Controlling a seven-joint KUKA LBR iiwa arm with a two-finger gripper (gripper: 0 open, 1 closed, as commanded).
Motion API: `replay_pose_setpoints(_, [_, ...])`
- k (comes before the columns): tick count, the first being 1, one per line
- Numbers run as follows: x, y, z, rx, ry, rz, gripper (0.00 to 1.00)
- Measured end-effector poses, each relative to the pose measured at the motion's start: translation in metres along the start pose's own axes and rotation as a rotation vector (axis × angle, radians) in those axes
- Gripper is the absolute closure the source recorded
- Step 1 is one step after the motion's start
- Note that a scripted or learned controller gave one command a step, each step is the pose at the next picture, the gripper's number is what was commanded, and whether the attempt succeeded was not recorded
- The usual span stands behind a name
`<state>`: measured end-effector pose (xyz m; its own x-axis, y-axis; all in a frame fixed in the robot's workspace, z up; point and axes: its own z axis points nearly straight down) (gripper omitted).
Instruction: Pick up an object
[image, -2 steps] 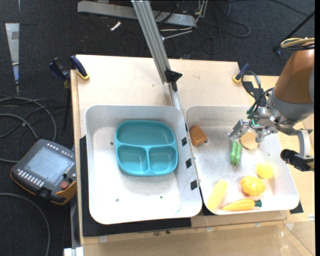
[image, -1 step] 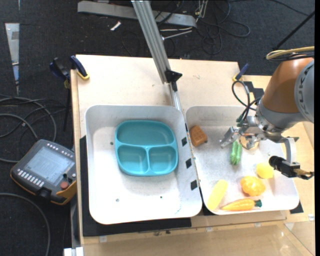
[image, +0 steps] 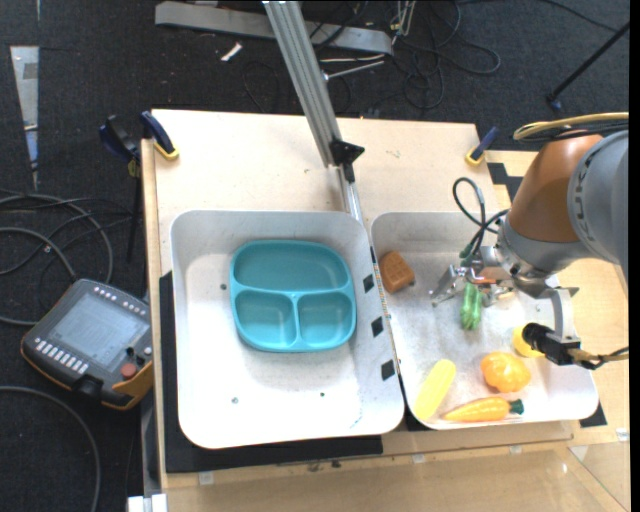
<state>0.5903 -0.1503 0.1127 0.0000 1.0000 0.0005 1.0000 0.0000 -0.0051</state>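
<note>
1. The desk (image: 250, 160) is a pale wooden board that carries two white bins side by side.
2. The left bin (image: 200, 400) takes up the middle of the view. The right bin (image: 420, 232) touches it along one edge.
3. The arm (image: 570, 200), grey with an orange band, reaches in from the right over the right bin's far right part.
4. A teal divided plate (image: 293, 295) lies flat in the upper middle of the left bin.
5. A grey handheld control unit (image: 85, 340) lies on the floor to the left of the desk.
6. The tool (image: 462, 290) hangs low over the middle of the right bin. I cannot tell whether it is open or closed, or whether it has hold of anything.
7. An orange carrot (image: 478, 409) lies along the right bin's near edge.
8. A yellow banana-like piece (image: 434, 388) lies tilted just left of the carrot.
9. A round orange fruit (image: 504, 372) sits just above the carrot.
10. A brown block (image: 397, 270) rests near the right bin's left wall, apart from the rest.
11. A small green vegetable (image: 470, 310) lies right at the tool's tip, in the bin's middle.
</note>
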Motion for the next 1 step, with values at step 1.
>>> replay_pose_setpoints(1, [-0.0015,0.0037,0.0118,-0.015,-0.006,-0.001,0.0])
